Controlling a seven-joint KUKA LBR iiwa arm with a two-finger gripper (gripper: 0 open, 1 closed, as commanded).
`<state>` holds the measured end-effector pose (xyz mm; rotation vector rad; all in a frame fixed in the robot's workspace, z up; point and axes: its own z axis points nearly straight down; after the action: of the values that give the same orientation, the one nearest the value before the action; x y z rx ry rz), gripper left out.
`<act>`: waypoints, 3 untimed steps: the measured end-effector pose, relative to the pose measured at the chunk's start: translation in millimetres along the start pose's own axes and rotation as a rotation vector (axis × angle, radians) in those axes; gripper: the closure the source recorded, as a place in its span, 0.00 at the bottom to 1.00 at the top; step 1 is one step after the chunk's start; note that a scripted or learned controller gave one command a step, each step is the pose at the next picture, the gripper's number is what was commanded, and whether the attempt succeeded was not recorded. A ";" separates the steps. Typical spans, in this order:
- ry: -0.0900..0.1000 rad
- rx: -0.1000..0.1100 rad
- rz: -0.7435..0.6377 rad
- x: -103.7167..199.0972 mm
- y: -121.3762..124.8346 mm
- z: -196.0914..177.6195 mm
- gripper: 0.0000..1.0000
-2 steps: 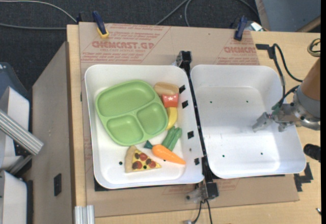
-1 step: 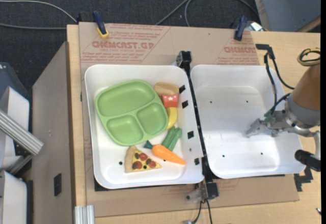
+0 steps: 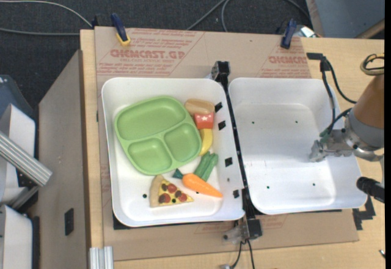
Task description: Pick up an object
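Observation:
The left bin [image 3: 125, 213] holds a green sectioned plate [image 3: 159, 134], a bread roll [image 3: 199, 106], a red block [image 3: 204, 120], a banana [image 3: 207, 140], a green pod [image 3: 206, 166], a carrot [image 3: 201, 184] and a pizza slice [image 3: 168, 192]. My gripper [image 3: 320, 150] hangs over the right side of the right bin [image 3: 287, 200], far from all of these toys. Nothing shows between its fingers.
A black divider with clips [image 3: 232, 133] runs between the two bins. Blue clamps [image 3: 121, 29] [image 3: 288, 34] pin the cardboard at the back. A black cable [image 3: 327, 87] trails along the right bin's far right rim toward the arm.

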<state>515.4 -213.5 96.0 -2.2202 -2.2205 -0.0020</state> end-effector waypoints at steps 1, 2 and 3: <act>-0.005 -0.005 0.001 -7.1 -5.9 -57.6 1.00; -0.005 -0.007 -0.001 -2.3 -10.8 -118.4 1.00; -0.005 -0.006 -0.001 -2.5 -9.3 -149.3 1.00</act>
<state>506.1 -216.2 245.3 -2.2243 -2.2276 -0.0039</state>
